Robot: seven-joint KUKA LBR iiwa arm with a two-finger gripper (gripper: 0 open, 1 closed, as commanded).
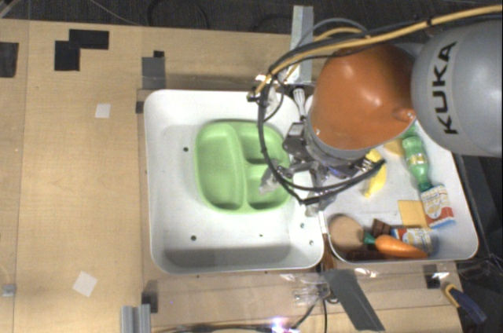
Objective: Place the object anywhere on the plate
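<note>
Though near jaws (pixel 277 181), plate (pixel 224 166) apart.

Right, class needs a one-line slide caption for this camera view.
KUKA arm reaches from the right over a green divided plate in the left white bin; toy foods, including a carrot, fill the right bin.

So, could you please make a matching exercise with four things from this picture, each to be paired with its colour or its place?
Things:
1. plate
2. carrot
3. bottle
4. banana

Descriptions:
A. orange, at the near edge of the right bin
B. yellow, just right of the arm's wrist
C. light green with compartments, in the left bin
D. green, lying in the right bin below the grey arm link

Pairs: 1-C, 2-A, 3-D, 4-B
</note>
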